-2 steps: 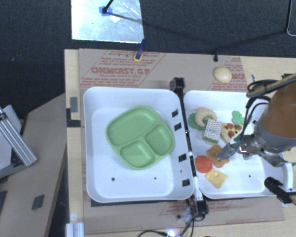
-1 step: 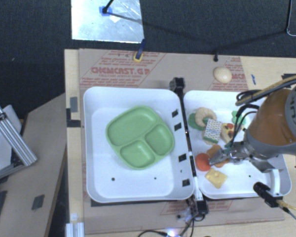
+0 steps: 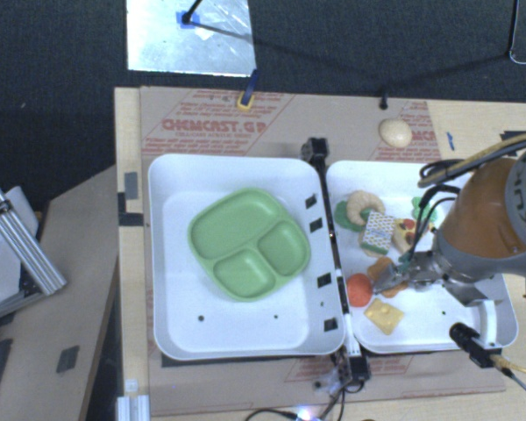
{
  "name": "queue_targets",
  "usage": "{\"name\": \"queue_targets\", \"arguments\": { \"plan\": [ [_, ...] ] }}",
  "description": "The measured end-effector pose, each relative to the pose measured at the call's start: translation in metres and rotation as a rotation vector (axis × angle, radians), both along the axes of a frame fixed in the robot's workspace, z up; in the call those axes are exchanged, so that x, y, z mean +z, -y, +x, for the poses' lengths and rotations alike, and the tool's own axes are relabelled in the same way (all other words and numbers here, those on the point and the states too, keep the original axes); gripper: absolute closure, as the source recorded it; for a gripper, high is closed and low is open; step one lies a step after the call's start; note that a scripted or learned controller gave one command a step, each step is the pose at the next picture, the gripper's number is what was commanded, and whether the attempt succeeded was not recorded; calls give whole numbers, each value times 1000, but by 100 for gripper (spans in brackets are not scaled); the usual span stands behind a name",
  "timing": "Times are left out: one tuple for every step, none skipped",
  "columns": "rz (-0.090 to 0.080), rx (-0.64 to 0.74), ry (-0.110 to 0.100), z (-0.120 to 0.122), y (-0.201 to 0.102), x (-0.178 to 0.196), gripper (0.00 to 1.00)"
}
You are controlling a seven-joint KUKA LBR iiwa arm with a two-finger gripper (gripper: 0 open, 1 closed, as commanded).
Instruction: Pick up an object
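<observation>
Hovering end effector [image 3: 393, 277]; cheese wedge [image 3: 385, 315] diagonal

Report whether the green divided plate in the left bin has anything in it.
Empty. The green plate lies flat in the left bin, and all three of its compartments show bare green, with no items resting in them.

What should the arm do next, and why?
Probably lower a little and close. The end effector sits low in the right bin, beside the orange ball and above the yellow piece, with nothing visibly held.
</observation>
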State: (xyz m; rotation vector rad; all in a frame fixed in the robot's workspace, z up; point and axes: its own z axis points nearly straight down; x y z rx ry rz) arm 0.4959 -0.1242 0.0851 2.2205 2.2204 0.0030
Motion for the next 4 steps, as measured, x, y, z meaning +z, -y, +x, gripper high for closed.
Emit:
{"name": "queue_targets", "arguments": {
  "plan": [
    [0, 0, 1, 0, 0, 10, 100],
    [-2, 4, 4, -2, 5, 72, 100],
    [-2, 4, 4, -8, 3, 119, 100],
    [-1, 5, 1, -6, 3, 140, 100]
  ]
}}
